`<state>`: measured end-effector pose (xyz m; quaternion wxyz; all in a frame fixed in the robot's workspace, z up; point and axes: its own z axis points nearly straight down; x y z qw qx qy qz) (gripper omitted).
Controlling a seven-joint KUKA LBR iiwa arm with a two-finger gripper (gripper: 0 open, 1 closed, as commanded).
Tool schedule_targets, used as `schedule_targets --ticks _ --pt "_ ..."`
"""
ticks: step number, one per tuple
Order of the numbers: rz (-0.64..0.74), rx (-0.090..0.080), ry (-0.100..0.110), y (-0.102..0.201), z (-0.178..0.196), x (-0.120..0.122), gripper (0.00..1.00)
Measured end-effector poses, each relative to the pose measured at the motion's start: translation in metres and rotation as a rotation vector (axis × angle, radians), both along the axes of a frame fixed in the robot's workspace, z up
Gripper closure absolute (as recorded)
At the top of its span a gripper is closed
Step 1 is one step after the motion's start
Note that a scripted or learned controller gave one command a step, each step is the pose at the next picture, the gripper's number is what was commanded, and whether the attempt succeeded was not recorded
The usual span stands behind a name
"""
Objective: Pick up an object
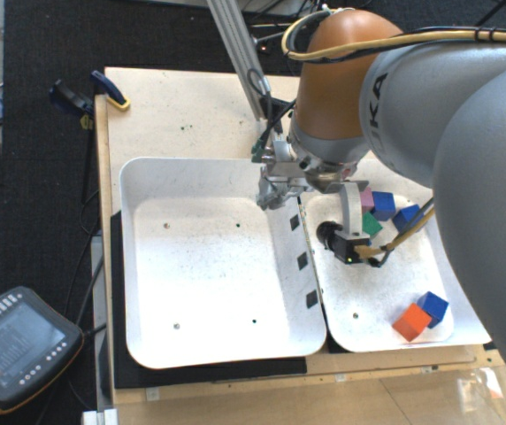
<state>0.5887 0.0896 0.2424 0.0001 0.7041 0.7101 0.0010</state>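
Camera view | gripper (273, 191) hung over the rim where both bins met, could not tell if spread or closed | orange block (411, 322) and blue block (433, 307) lay in the bin (386, 342) on the arm's side | pick looked not yet done

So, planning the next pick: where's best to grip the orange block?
Probably from above, closing on the orange block across its upper-left and lower-right faces: the blue block sits against its upper-right side, and those two look free.
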Motion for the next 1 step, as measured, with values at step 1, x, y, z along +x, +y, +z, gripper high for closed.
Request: schedule_targets --ticks 1 --pt "-0.005 -0.002 0.002 -0.0037 -0.0001 0.0000 0.00"
